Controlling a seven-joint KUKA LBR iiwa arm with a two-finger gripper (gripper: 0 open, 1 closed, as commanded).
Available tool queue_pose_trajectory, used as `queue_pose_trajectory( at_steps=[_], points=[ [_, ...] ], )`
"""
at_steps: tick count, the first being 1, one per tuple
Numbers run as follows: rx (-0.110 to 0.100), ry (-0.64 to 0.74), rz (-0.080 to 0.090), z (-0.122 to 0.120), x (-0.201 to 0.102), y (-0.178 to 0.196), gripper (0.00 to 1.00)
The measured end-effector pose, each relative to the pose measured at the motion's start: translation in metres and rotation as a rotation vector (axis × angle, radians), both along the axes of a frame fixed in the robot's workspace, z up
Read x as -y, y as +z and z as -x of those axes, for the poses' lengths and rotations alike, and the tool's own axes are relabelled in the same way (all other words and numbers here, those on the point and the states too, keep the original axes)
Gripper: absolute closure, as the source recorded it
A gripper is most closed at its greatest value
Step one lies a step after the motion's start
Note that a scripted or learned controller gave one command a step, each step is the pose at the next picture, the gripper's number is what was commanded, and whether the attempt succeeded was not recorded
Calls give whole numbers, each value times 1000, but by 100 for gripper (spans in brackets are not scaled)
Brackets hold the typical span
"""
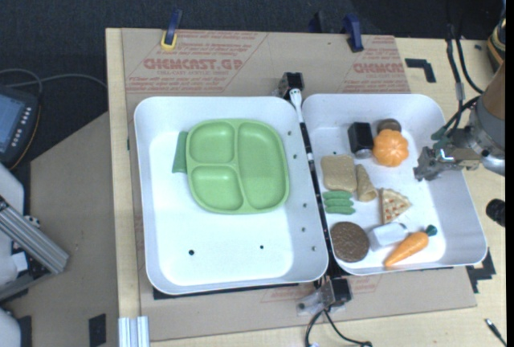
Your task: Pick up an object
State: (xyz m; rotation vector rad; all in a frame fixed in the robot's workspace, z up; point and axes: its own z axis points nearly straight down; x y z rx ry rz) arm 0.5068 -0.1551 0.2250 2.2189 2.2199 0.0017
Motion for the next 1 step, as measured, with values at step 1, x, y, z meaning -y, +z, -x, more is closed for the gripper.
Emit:
queue_pose_trajectory(
  at_steps=[1],
  points=[
    [2, 5, 0, -50, -29, -10, 100]
  ],
)
